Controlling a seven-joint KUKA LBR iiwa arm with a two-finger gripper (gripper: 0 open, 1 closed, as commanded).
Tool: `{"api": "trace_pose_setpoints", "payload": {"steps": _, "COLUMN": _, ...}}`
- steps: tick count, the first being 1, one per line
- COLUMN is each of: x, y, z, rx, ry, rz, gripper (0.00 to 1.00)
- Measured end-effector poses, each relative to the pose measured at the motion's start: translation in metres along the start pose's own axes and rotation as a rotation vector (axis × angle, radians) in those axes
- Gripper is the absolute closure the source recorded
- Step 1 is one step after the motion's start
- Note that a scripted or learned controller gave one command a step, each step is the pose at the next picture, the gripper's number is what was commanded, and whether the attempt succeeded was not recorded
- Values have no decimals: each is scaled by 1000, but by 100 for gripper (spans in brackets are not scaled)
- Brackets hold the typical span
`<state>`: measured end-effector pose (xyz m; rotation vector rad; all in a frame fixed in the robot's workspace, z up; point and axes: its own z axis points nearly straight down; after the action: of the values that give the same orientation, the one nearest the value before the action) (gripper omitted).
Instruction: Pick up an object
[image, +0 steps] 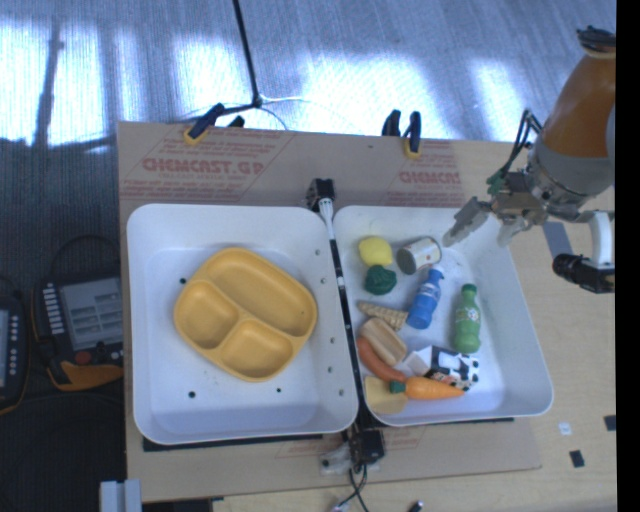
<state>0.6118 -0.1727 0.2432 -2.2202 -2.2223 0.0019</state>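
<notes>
Camera view, fixed overhead, slanted. Tool first: the two-finger gripper (488, 220) on the grey arm with an orange band (585, 105) hangs over the far right corner of the right-hand shallow white bin (525, 330). Its 2 fingers are spread wide apart, 1 pale fingertip (458, 226) angled down-left toward the bin's contents. Nothing sits between them and they touch nothing.

Left to right. A grey control box (85, 310) and black cables lie on the dark floor beside the bench. The left-hand shallow white bin (160, 400) holds 1 yellow plastic plate with 3 compartments (245, 313), lying flat near the middle. A black rail (338, 280) runs between the 2 bins.

Right bin, candidate objects: a yellow lemon-shaped toy (375, 250) with a dark green lump (380, 279) just in front of it; a small grey tin can on its side (419, 254), nearest the fingertip; a blue plastic bottle (425, 298); a green plastic bottle (467, 318); a tan cone-shaped piece (383, 314); a tan block (384, 339); an orange toy carrot (433, 389) touching a black-and-white cow-patterned toy (458, 367). The items crowd the bin's left and near side.

Both bins rest on a brown cardboard sheet with red print (205, 165), clamped at its far edge by yellow-and-black clamps (405, 130). Sunlight streaks the grey floor beyond.
</notes>
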Motion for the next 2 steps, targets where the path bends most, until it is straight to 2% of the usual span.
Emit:
{"api": "trace_pose_setpoints", "payload": {"steps": 1, "x": 18, "y": -13, "z": 105, "rx": 2, "ry": 0, "rz": 1, "gripper": 0}}
{"api": "trace_pose_setpoints", "payload": {"steps": 2, "x": 20, "y": -32, "z": 145, "rx": -1, "ry": 0, "rz": 0, "gripper": 0}}
